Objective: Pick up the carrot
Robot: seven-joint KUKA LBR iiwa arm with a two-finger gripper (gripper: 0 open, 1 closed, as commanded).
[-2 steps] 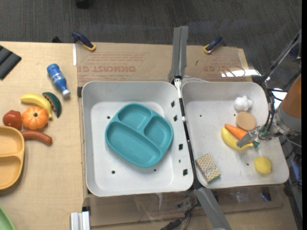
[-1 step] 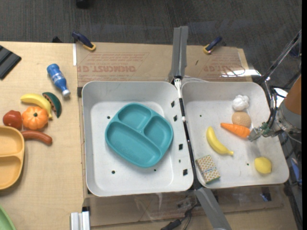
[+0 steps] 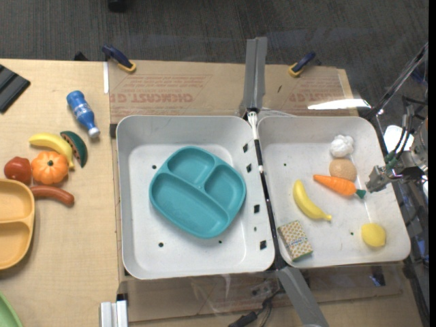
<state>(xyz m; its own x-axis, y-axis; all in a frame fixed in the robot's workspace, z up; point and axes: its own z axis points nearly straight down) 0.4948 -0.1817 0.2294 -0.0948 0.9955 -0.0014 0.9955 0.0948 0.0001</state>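
Carrot (image 3: 336, 184) lies in the right bin (image 3: 320, 136), between banana (image 3: 310, 201) and egg (image 3: 343, 168); claw (image 3: 377, 179) just beside its tip.

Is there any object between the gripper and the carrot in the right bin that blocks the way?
Nothing visible blocks it. The gripper is at the right side of the right bin, just beside the green end of the carrot. The egg lies behind the carrot, the banana to its left, the lemon nearer the front.

Orange carrot (image 3: 337, 184) with green tip; yellow banana (image 3: 310, 201) and lemon (image 3: 373, 235); teal divided plate (image 3: 197, 191); white bins (image 3: 136, 251); speckled tan box (image 3: 295, 240); blue bottle (image 3: 82, 113).
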